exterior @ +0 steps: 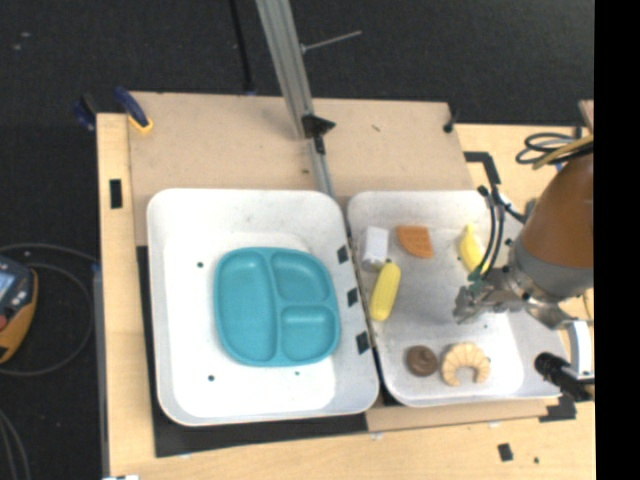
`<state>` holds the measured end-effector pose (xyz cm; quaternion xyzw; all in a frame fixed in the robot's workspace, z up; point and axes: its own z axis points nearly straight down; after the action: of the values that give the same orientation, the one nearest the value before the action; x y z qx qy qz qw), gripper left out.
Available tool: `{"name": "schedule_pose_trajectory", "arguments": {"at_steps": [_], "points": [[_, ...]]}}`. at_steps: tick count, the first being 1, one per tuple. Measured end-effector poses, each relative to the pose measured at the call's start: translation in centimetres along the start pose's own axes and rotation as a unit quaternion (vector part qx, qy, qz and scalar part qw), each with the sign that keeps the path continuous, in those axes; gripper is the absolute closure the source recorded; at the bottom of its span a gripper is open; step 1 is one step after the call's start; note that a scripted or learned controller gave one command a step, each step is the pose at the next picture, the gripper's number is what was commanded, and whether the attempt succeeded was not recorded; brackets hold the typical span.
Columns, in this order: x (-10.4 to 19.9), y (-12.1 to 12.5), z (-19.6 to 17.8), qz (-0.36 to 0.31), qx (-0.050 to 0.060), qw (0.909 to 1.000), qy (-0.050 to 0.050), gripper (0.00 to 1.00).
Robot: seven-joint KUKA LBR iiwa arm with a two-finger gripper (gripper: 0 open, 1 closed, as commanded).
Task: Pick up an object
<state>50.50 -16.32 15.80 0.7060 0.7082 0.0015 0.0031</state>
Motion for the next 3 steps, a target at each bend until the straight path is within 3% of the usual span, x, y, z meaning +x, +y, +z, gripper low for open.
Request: {"name": "schedule_pose_trajectory", "arguments": {"at_steps": [1,3], "points": [[-0.2,0.3,-5.4,0.0,-0.001,1.0,0.0,1.0],[9.5,4.3,-8.0,-0.002,0.002,1.0,0.001,1.0]]}}
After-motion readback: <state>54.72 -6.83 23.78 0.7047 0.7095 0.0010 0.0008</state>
